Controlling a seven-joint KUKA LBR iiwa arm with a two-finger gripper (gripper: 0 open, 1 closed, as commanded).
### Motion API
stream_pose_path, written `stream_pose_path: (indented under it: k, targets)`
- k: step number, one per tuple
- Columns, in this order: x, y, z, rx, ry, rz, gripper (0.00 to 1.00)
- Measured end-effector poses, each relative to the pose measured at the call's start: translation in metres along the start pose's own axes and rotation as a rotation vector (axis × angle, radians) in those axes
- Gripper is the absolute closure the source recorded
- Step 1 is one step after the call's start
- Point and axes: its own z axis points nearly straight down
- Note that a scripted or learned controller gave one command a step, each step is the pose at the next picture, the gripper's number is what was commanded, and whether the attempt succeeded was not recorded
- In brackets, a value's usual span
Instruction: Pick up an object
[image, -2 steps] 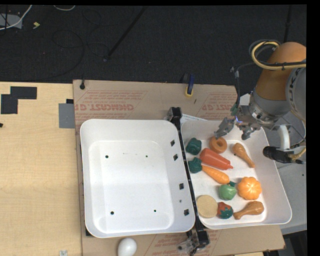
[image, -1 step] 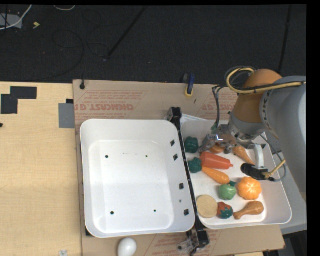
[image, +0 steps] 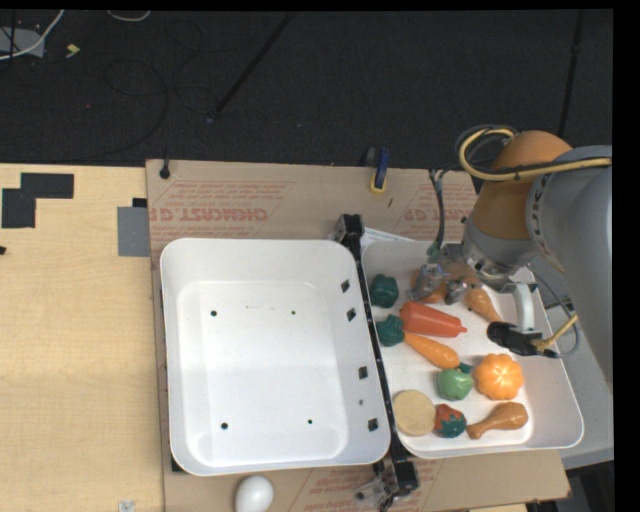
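My gripper (image: 444, 282) is low over the back of the right bin (image: 566, 417), just above the red pepper (image: 432, 319). A small orange piece (image: 483, 303) lies right beside it on the right. In the same bin lie a carrot (image: 432, 350), a green apple (image: 455, 382), an orange (image: 498, 377), a tan round piece (image: 413, 411), a drumstick (image: 497, 419), a red and teal toy (image: 449, 421) and two dark green pieces (image: 384, 291) (image: 390, 331). The wrist hides what is under the gripper.
The left bin (image: 186, 300) stands beside the right one, with a black divider (image: 362, 320) between them. A white egg (image: 254, 493) lies on the cardboard in front of the left bin. A cable (image: 545, 340) hangs from the arm over the right bin.
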Motion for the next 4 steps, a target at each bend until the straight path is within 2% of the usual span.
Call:
stream_pose_path:
  k: [1, 2, 4]
  targets:
    - [0.07, -0.031, -0.096, -0.006, 0.002, -0.007, 1.0]
    - [0.137, 0.001, -0.09, -0.004, 0.002, -0.009, 1.0]
    - [0.142, 0.0, -0.09, 0.0, -0.001, -0.003, 1.0]
